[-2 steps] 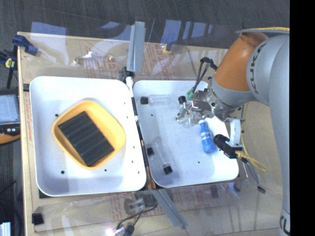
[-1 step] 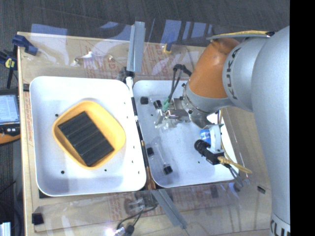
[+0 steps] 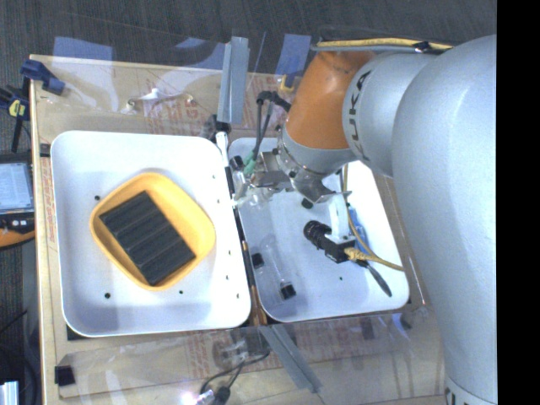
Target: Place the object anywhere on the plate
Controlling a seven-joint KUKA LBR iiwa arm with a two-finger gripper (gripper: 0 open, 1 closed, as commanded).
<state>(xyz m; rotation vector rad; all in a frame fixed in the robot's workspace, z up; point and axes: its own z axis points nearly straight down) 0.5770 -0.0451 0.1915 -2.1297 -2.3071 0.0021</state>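
Note:
The yellow plate (image 3: pixel 196 218) with a dark ridged centre lies in the left bin (image 3: pixel 76 154), and nothing rests on it. My gripper (image 3: pixel 272 276) hangs low over the right bin (image 3: pixel 316 306), open. Its two small black fingertips (image 3: pixel 257 261) stand apart with only bare bin floor between them. A slim blue object (image 3: pixel 355 226) lies near the right bin's right wall, partly hidden by the wrist hardware. A dark slender object (image 3: pixel 380 281) lies just below it. The gripper is left of both and touches neither.
The grey arm with its orange band (image 3: pixel 325 99) covers the upper part of the right bin and the bench's right side. The rims between the two bins (image 3: pixel 240 243) run just left of the gripper. Blue tape and clutter lie along the bench's far edge (image 3: pixel 169 99).

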